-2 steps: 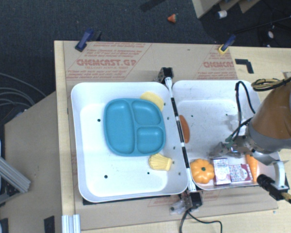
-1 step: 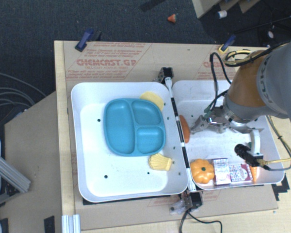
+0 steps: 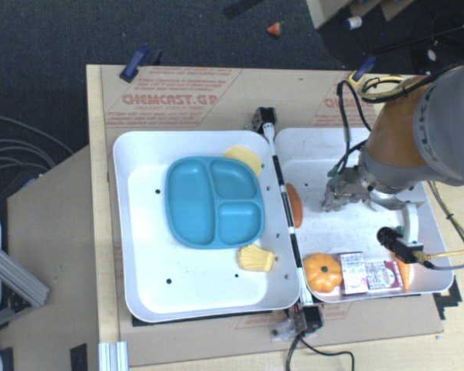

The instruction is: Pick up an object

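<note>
The camera view looks down at a slant on a bench (image 3: 178, 91) covered with brown printed cardboard, on which two shallow white bins sit side by side. The left bin (image 3: 139, 277) holds a blue divided plate (image 3: 213, 202) lying flat near its middle. A yellow piece (image 3: 243, 158) touches the plate's upper right edge, partly tucked behind it, and a second pale yellow object (image 3: 255, 259) lies just beside the plate's lower right corner.

The right bin (image 3: 309, 141) holds several small things. An orange-brown oblong object (image 3: 295, 205) lies against the bin's left wall. A small orange pumpkin (image 3: 322, 273) sits at the bin's near left corner, touching a flat printed packet (image 3: 367, 274) that lies along the near edge to its right. A small orange item (image 3: 404, 271) shows just past the packet's right end.

The arm (image 3: 417, 130), grey with its orange band, reaches in from the right over the right bin. The gripper (image 3: 342, 192) hangs low above the bin floor, between the oblong object and the bin's right side, apart from the pumpkin and packet. Nothing shows between its fingers; whether they stand apart or together cannot be told from this angle. Black cables loop around the wrist.
</note>
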Available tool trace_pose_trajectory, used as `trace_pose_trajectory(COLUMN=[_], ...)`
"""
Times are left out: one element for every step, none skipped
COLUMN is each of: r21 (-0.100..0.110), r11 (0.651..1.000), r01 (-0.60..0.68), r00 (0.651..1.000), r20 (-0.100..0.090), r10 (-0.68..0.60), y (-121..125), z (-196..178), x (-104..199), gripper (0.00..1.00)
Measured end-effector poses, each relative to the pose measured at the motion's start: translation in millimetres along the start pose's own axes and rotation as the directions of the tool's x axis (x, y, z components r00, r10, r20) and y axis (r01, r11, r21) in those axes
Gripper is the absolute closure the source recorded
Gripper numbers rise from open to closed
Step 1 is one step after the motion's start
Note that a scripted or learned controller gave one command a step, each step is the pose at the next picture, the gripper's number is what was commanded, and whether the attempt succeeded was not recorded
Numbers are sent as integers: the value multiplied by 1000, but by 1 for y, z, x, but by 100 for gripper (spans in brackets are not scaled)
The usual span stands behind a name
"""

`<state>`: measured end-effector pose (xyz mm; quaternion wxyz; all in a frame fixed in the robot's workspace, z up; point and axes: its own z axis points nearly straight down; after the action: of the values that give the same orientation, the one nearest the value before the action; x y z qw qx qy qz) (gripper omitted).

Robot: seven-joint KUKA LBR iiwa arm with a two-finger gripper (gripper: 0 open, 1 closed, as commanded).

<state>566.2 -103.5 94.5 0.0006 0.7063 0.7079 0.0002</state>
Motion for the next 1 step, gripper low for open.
trace_pose_trajectory(r21=[1], r11=[1000], r01=[-1], r00=[1000], r20=[-1], r10=[1], y=[-42], z=[-90], x=[60], gripper=[100])
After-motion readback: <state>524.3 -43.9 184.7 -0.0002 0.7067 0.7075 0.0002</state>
